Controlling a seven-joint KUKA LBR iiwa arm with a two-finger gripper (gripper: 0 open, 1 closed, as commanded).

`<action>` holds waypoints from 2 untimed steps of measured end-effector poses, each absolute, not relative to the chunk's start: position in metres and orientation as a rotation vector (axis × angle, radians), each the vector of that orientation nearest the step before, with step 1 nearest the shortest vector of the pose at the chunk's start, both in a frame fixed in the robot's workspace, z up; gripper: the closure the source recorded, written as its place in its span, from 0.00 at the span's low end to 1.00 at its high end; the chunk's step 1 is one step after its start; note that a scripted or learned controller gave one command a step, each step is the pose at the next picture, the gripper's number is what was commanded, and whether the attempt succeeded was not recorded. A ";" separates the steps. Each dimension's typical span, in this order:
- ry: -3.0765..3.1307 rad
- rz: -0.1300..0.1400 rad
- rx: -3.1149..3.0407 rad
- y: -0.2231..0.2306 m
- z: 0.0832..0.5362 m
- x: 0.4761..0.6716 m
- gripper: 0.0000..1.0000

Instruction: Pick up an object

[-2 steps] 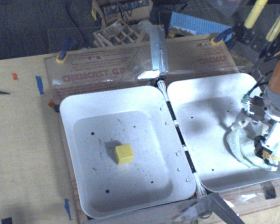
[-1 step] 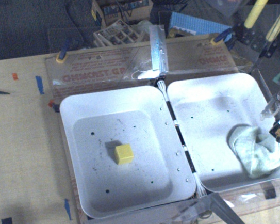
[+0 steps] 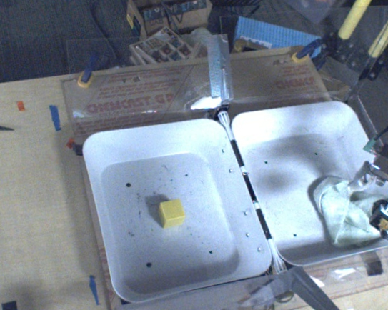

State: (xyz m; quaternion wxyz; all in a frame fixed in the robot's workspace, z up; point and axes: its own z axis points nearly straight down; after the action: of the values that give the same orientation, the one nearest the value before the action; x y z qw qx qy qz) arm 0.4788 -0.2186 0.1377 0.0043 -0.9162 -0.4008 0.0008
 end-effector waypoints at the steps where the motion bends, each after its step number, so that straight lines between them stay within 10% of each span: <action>1: -1.305 0.002 -2.856 -0.173 0.168 0.480 0.00; 2: -1.300 -0.001 -2.861 -0.175 0.179 0.480 1.00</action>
State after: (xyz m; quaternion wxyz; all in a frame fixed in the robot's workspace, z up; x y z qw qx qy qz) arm 0.4799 -0.1745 0.1788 -0.0006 -0.9104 -0.4137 -0.0003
